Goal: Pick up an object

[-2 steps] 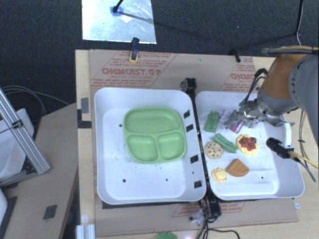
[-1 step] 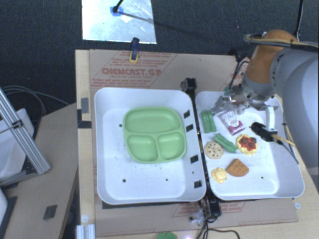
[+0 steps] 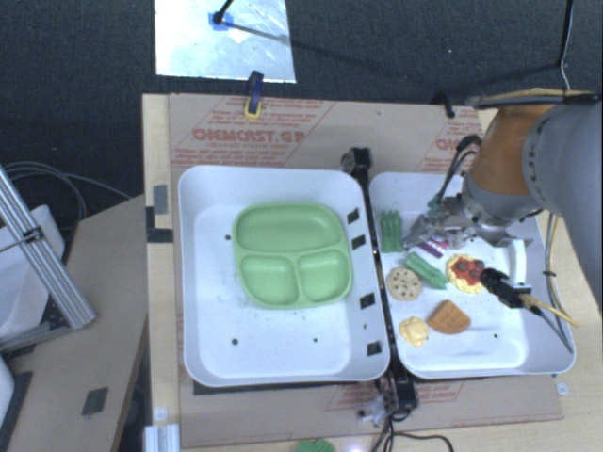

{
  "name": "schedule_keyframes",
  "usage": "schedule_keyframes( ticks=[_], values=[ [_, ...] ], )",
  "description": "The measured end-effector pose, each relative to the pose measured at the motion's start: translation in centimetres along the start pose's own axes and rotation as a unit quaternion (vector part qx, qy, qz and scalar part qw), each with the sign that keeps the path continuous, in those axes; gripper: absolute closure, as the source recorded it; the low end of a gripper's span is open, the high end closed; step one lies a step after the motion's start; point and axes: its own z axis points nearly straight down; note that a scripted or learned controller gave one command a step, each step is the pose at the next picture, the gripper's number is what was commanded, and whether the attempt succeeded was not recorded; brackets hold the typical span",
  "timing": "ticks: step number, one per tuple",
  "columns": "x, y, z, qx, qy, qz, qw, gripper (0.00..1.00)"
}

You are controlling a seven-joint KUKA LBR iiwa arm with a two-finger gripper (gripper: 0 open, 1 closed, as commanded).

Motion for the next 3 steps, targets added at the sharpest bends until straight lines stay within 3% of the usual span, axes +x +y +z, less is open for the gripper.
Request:
schedule_keyframes(
  ticks=[1,2,3],
  values=[
    [0.0,0.3,-1.2,-0.003,0.000,-0.001,1.0000,1.00],
    [0.0,0.3,-1.1,-0.003,0.000,-0.001,1.0000,0.00],
    [2.6,5.4,-0.3,0.006,-0.003,-0.002,1.0000,0.00]
  ],
)
